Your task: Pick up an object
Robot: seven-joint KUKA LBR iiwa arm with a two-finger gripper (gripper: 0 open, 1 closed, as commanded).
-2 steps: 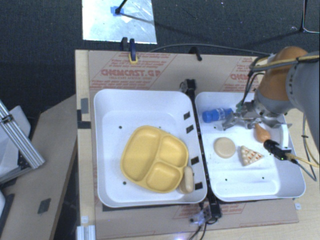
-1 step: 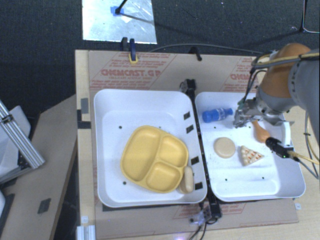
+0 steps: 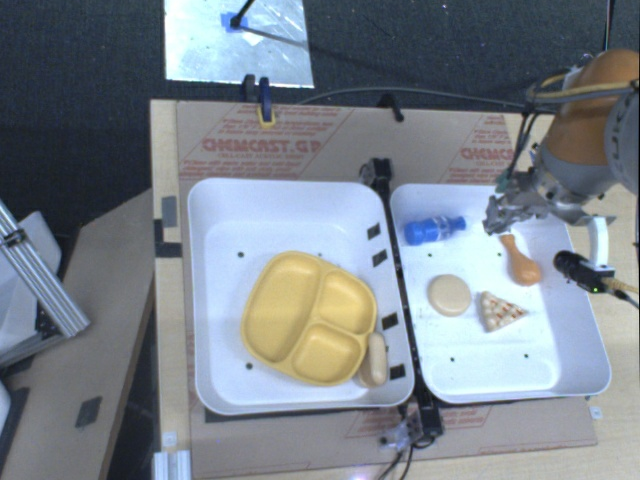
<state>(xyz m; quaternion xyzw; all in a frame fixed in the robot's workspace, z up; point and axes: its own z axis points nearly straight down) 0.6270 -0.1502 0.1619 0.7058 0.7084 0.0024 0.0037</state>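
Note:
The right bin point(image 3: 575, 363) holds a blue bottle point(image 3: 433, 229) lying on its side, a round tan bun point(image 3: 450, 294), a pizza-slice toy point(image 3: 500, 310) and a tan chicken drumstick point(image 3: 520, 259). My gripper point(image 3: 505, 215) hangs at the bin's far right part, just above the thin end of the drumstick and to the right of the bottle. Nothing shows between its fingers.
The left bin point(image 3: 215, 268) holds a yellow divided tray point(image 3: 310, 316) with a small beige bread roll point(image 3: 375, 358) against its right corner. A black divider strip point(image 3: 393, 268) runs between the bins. The arm's orange band point(image 3: 590, 118) stands over the far right corner.

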